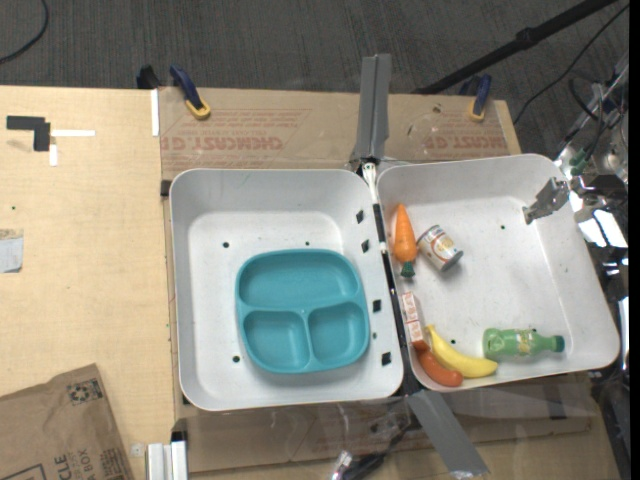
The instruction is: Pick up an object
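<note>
The right bin (500, 183) holds several small objects. An orange carrot (402, 233) lies by its left wall, with a small silver can (439, 247) beside it. A yellow banana (462, 357) and a red-orange piece (438, 369) sit at the front left corner. A green bottle (520, 343) lies on its side near the front wall. A thin red and white packet (410, 313) rests along the left wall. My gripper (546, 200) hangs at the bin's far right rim, well apart from all the objects, and nothing shows in it.
The left bin (200, 268) holds a teal divided plate (301, 309). A grey post (374, 108) stands behind the seam between the bins. Clamps (190, 93) hold cardboard at the back. A paper bag (55, 428) lies at the front left.
</note>
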Available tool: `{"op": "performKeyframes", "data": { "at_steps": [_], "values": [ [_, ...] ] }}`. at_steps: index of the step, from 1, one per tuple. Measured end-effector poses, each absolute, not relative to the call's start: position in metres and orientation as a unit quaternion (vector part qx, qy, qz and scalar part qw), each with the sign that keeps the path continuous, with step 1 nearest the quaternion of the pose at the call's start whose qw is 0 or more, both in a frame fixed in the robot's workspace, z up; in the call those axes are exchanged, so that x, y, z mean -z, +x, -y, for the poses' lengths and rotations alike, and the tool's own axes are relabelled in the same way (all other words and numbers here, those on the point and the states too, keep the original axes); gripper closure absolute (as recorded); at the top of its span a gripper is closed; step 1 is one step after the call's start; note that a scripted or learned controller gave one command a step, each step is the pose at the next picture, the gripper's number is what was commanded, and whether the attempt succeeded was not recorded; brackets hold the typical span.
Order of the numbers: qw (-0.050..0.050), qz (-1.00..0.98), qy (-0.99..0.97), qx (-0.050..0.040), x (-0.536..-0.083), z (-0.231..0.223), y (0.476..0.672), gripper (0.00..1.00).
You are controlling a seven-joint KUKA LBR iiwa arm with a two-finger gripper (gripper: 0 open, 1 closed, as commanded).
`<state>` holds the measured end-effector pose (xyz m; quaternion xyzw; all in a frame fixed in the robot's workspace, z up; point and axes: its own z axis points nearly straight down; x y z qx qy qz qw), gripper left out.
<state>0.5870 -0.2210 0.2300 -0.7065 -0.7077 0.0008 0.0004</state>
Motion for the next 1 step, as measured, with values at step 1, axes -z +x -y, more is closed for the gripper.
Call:
{"op": "performKeyframes", "data": {
  "at_steps": [1],
  "values": [
    [0.001,0.702,-0.712,-0.0012,-0.1455,0.1600,0.5914,0.00]
  ]
}}
